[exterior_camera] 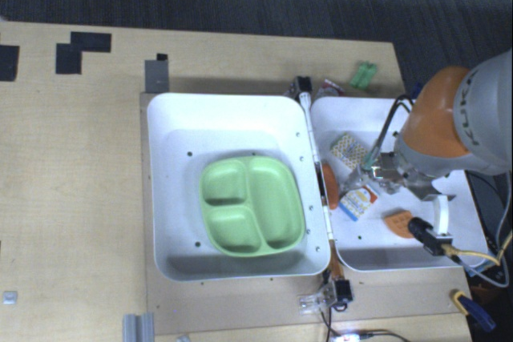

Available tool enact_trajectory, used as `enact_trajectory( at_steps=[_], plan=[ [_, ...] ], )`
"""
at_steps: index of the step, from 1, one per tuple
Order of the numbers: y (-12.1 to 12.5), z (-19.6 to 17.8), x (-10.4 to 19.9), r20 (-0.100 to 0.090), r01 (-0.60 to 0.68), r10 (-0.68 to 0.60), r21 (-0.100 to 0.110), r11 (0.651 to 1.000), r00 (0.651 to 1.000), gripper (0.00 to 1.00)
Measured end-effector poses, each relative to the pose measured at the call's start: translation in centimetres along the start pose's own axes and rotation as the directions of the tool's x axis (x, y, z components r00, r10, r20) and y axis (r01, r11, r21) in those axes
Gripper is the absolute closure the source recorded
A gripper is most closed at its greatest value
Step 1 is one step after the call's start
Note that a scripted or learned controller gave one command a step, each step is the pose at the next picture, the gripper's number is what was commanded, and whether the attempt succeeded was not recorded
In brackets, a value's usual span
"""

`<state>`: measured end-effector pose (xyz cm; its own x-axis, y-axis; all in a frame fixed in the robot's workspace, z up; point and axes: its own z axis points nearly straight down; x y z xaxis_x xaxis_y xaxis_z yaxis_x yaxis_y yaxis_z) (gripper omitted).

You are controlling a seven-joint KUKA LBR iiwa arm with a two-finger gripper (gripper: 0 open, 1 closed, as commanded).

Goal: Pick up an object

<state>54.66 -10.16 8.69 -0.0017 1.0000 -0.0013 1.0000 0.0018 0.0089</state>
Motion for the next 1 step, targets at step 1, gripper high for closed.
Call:
enact_trajectory(
  at_steps=[1],
  plan=[
    [0.21, -1.18, 0.05, 0.0, 0.0, 0.0, -0.006, 1.0, 1.0, 1.0]
  ],
)
